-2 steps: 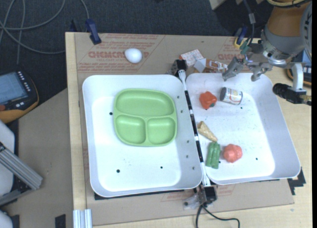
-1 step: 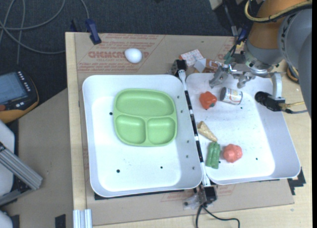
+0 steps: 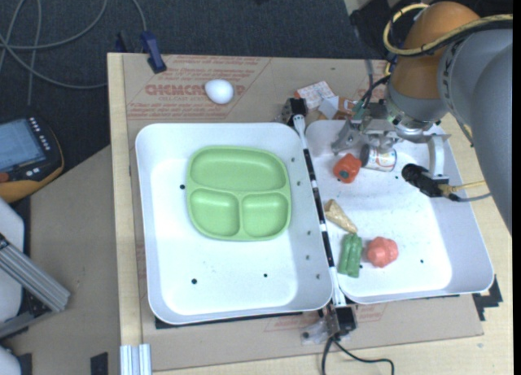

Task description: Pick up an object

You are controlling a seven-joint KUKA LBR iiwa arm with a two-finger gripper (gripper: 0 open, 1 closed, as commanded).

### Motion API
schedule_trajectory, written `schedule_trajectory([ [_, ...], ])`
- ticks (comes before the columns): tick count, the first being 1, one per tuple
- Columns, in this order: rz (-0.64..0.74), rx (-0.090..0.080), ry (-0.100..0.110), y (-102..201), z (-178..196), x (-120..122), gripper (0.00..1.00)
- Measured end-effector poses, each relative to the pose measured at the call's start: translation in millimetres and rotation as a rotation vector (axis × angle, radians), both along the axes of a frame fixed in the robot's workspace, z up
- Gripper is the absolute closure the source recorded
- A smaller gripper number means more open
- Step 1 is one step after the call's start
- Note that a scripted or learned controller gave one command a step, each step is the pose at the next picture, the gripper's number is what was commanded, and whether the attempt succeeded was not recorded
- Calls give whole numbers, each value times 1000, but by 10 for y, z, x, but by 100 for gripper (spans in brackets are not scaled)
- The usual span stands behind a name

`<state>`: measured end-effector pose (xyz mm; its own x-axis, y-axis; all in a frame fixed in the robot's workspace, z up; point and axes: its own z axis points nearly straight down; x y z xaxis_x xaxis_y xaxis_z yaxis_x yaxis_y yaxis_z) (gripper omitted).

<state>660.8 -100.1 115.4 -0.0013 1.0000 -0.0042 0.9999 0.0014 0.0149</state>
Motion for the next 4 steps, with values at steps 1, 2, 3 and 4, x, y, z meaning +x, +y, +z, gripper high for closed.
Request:
schedule_trajectory([
  [1,-1,-4,-5,-21,-77,2,0],
  [2,1,-4,-9,-45,-104,-3,0],
  [3,0,3,11,20,-296,66,0],
  [4,-2,4,17,9,-307,-148,0],
])
